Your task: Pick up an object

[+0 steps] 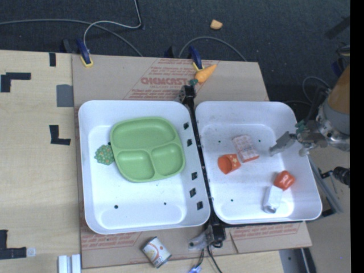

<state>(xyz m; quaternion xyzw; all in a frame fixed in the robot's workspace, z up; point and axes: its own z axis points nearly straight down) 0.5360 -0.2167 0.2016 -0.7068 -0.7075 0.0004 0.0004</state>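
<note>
A dark blue-grey carpeted floor (256,16) runs along the far side, with thin grey cables (114,24) looping across it. The pale wooden tabletop (34,169) carries black tape marks (57,135) on its left part. A brown cardboard sheet (159,78) with red lettering lies over it, held at the far edge by blue clamps (85,54). The light is even and soft.

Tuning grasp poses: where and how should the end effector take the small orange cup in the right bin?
Grip the orange cup across its side walls, coming straight down. It lies tipped on the right bin floor with bare floor around it; the pink packet sits close at its upper right, so close the fingers along the other axis.
</note>
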